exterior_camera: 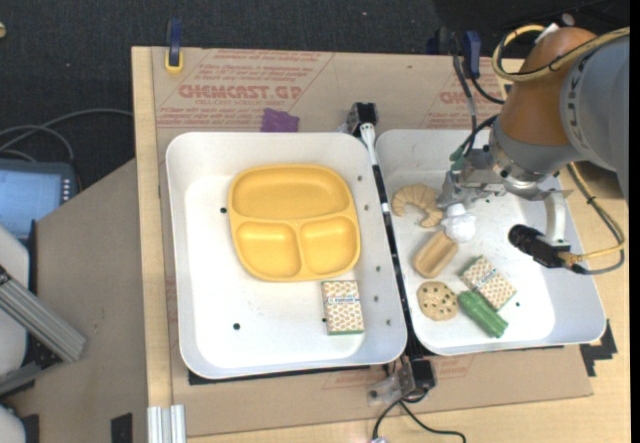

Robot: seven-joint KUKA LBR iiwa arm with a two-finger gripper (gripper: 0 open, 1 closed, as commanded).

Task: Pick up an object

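Note:
My gripper [461, 199] hangs over the upper left part of the right bin [570, 326], below the orange band of the arm. Directly under it lies a small white rounded object [460, 226], and I cannot tell whether they touch. A tan croissant [416, 202] lies just left of the gripper. Below the white object rests a tan block [435, 254], then a round cookie [436, 300]. A small patterned box [489, 282] and a green cylinder [483, 314] lie toward the bin's lower middle.
The left bin [195, 261] holds a yellow divided plate [295, 221] and a small patterned box [343, 307] near its lower right corner. A black divider [378, 193] runs between the bins. Cables loop by the arm at the right.

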